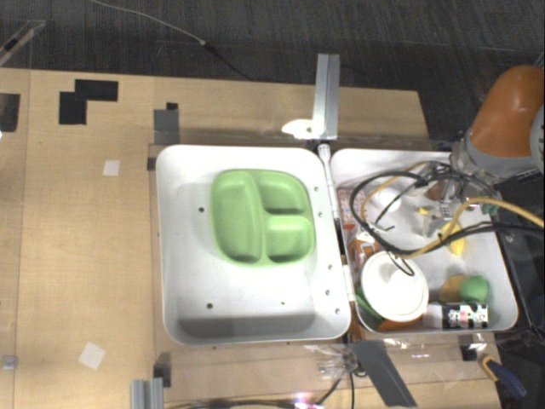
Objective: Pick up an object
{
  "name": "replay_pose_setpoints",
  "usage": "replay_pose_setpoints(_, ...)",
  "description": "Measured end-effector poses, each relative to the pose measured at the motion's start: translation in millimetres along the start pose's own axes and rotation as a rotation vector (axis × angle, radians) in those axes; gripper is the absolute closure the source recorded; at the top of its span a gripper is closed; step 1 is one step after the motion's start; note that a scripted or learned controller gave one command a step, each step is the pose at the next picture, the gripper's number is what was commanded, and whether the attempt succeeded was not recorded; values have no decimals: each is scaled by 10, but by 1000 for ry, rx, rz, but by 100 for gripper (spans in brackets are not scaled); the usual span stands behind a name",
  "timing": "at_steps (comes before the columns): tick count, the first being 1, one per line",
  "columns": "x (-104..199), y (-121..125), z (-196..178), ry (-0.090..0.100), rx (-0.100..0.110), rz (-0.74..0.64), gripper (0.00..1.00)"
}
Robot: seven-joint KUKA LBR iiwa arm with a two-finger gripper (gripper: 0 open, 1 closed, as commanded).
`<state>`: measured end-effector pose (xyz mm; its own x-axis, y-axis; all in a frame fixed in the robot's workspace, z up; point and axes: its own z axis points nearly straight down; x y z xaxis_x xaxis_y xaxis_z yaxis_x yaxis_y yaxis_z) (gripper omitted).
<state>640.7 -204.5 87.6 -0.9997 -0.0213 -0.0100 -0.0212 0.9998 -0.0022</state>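
Observation:
My gripper (436, 204) hangs low over the back half of the right bin (509, 313), under the grey wrist and orange band (508, 122), with black and yellow cables looped around it. Just right of it lies a small yellow object (457, 246). In the bin's front part sits a round white-topped container with an orange base (393, 290). A green ball (474, 290) rests beside a tan piece, and a small dark bottle with a white label (464, 316) lies in front of them. Red-orange items (361, 250) lie against the bin's left wall.
The left bin (183, 254) holds a green divided plate (261, 216). A metal post (327, 92) stands behind the wall between the two bins. Black cables (383, 220) loop across the right bin's middle. Bare wooden bench (77, 254) spreads to the left.

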Motion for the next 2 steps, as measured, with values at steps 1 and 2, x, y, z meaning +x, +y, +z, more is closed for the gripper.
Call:
replay_pose_setpoints(1,86,0,-5,-1,0,-43,0)
replay_pose_setpoints(2,552,-5,-25,-3,1,-37,0)
